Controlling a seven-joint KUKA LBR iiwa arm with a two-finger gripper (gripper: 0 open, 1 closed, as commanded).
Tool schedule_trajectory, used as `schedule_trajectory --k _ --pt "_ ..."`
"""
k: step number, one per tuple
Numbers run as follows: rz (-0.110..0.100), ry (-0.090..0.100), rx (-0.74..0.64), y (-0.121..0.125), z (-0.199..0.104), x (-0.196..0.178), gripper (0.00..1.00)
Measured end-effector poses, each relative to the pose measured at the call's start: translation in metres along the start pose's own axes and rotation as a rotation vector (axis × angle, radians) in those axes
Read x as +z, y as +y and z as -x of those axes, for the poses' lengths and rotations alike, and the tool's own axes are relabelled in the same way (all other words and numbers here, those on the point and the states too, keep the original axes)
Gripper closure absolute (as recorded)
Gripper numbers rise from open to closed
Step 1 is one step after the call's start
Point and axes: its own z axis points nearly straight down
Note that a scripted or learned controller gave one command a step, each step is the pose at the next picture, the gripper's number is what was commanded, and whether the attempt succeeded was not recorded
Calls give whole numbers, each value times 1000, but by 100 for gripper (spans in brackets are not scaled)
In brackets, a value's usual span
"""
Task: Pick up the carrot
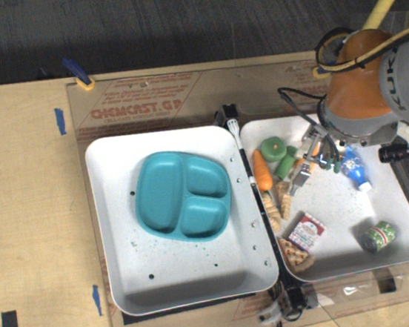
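The carrot (262, 171) is a short orange piece lying lengthwise against the left wall of the right bin (399, 193), just below a green cylinder (271, 147). My gripper (304, 170) hangs over the upper middle of that bin, pointing down and left, a short way right of the carrot and apart from it. A small green piece (287, 164) lies between the gripper and the carrot. Nothing is visibly held.
The left bin (116, 230) holds a teal divided plate (182, 195). In the right bin lie a blue bottle (353, 170), a green can (378, 235), a red-and-white packet (306, 231), tan bread sticks (274, 206) and a waffle piece (297, 257).
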Motion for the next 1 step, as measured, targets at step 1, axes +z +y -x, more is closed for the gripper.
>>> schedule_trajectory --k 1 --pt "1 -8 -2 2 2 -11 100"
